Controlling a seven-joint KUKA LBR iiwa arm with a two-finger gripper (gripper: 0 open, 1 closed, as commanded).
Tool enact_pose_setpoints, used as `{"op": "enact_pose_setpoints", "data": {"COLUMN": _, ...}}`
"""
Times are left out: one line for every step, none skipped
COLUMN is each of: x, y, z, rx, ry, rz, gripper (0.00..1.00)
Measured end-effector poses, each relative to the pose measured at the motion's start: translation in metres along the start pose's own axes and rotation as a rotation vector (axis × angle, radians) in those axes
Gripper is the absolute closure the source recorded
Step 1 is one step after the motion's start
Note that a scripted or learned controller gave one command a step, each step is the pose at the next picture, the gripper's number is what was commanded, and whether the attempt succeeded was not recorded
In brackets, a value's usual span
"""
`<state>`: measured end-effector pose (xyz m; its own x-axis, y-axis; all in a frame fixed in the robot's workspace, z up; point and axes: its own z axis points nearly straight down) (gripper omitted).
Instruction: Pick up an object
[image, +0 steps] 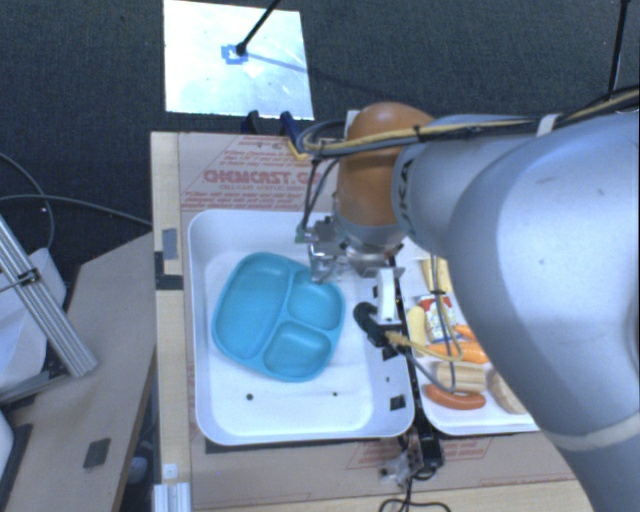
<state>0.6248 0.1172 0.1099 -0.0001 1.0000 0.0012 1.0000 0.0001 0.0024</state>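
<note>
A light blue divided plate (270, 320) lies tilted in the left white bin (290, 415), filling most of its middle. My gripper (322, 265) hangs below the orange wrist band, right over the plate's upper right rim and seemingly touching it. The grey arm reaches in from the right and hides much of the right bin.
The right bin (480, 425) holds several toy foods: a red sausage (455, 398), orange pieces (470, 352) and a pale yellow and white item (437, 320). Both bins sit on brown cardboard (240, 170). A metal frame (40, 300) stands at the far left.
</note>
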Motion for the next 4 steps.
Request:
{"op": "enact_pose_setpoints", "data": {"x": -0.098, "y": 0.047, "z": -0.081, "rx": -0.010, "ry": -0.005, "rz": 0.007, "gripper": 1.00}}
{"op": "enact_pose_setpoints", "data": {"x": -0.081, "y": -0.045, "z": -0.076, "rx": 0.008, "ry": 0.000, "rz": 0.000, "gripper": 1.00}}
{"op": "enact_pose_setpoints", "data": {"x": -0.032, "y": -0.011, "z": -0.115, "rx": -0.005, "ry": 0.001, "rz": -0.008, "gripper": 1.00}}
{"op": "enact_pose_setpoints", "data": {"x": -0.016, "y": 0.047, "z": -0.136, "rx": -0.006, "ry": 0.000, "rz": -0.006, "gripper": 1.00}}
